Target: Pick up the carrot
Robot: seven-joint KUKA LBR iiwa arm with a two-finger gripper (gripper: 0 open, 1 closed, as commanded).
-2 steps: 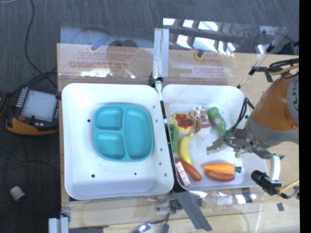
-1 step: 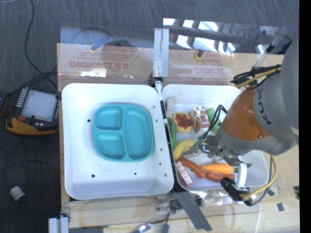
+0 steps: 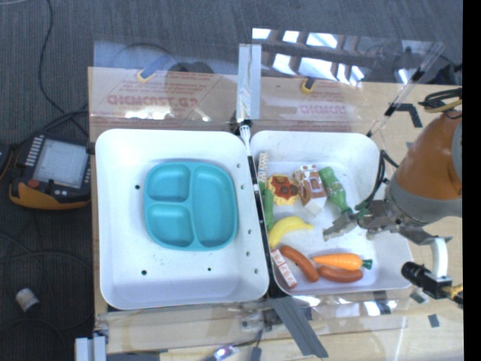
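Observation:
The carrot (image 3: 340,262), orange with a green stem end on its right, lies flat near the front of the right bin (image 3: 361,143). It rests just above a red-brown sausage (image 3: 340,274). My gripper (image 3: 338,228) hangs over the middle of the right bin, a little above and behind the carrot and apart from it. It holds nothing that I can see. The grey arm with its orange band (image 3: 436,160) reaches in from the right.
In the right bin lie a banana (image 3: 288,229), a second sausage (image 3: 299,264), a green bottle (image 3: 333,189), a pizza slice (image 3: 283,189) and a small carton (image 3: 310,184). The left bin (image 3: 120,277) holds a teal divided plate (image 3: 218,235).

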